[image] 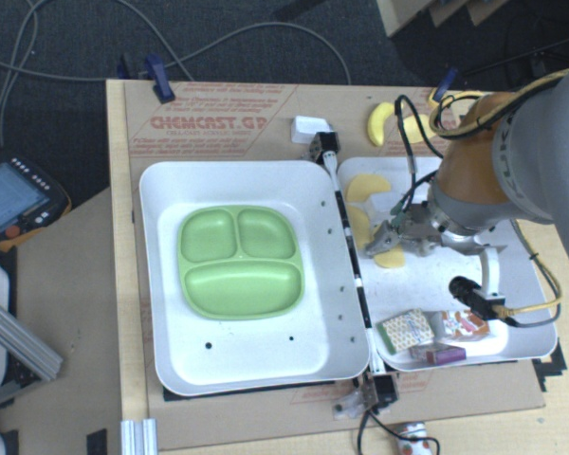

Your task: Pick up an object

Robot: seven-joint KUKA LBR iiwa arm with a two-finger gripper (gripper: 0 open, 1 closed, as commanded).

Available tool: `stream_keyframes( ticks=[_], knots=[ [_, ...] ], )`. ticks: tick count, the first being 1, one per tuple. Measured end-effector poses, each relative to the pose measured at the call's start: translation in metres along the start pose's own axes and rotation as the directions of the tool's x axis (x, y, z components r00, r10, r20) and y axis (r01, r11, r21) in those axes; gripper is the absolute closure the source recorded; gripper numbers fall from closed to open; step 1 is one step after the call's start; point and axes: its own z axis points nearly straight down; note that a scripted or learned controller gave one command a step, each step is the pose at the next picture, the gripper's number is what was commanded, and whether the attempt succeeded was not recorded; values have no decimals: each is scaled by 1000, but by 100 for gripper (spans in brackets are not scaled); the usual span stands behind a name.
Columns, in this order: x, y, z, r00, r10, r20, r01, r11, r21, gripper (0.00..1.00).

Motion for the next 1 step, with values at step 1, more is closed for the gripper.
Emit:
stream_keyframes(
  ticks=[1],
  knots=[
    [-17, 6, 0, 1000, 0, 2, 0, 1000, -4, 0]
  ],
)
